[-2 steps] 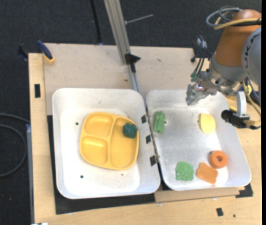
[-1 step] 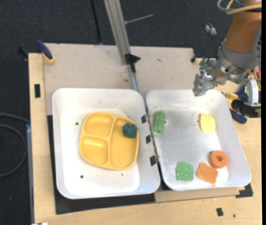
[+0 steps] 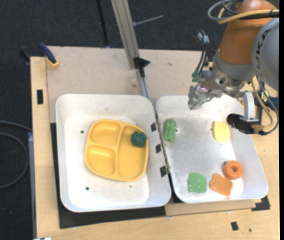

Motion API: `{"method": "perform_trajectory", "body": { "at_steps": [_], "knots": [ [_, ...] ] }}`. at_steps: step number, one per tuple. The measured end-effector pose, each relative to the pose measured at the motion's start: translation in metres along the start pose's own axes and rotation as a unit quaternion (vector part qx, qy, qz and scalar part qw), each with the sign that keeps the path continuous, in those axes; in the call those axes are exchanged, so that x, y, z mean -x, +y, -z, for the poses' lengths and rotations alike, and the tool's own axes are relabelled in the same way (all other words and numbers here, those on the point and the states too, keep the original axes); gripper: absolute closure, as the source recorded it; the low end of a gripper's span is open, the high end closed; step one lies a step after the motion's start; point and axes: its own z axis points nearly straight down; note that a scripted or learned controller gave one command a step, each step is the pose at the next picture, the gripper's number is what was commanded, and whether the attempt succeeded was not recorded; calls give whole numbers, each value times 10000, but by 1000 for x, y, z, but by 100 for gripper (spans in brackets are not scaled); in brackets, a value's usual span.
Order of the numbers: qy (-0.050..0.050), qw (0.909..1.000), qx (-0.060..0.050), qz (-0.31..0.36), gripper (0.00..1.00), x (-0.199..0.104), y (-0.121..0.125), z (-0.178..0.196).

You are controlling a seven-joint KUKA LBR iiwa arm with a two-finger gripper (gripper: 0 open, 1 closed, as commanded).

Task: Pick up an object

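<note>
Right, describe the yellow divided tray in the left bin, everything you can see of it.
The yellow tray is a rounded-corner plate that looks like moulded plastic, with raised ridges dividing it into three compartments: two smaller ones on its left side and a larger one on its right. It lies flat and slightly rotated on the floor of the left bin, near the middle. A small dark green object sits in the upper part of the larger compartment.

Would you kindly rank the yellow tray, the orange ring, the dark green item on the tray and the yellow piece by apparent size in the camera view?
1. Yellow tray, by far the largest.
2. Yellow piece and orange ring: they look about alike, so I would not rank them.
3. Dark green item, slightly the smallest.
</note>
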Motion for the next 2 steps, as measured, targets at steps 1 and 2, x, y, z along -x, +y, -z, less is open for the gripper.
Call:
{"method": "perform_trajectory", "body": {
  "at_steps": [1, 2],
  "knots": [
    [10, 10000, 1, 8, 100, -49, -12, 8],
    [7, 10000, -6, 5, 100, -94, -18, 6]
  ]
}}
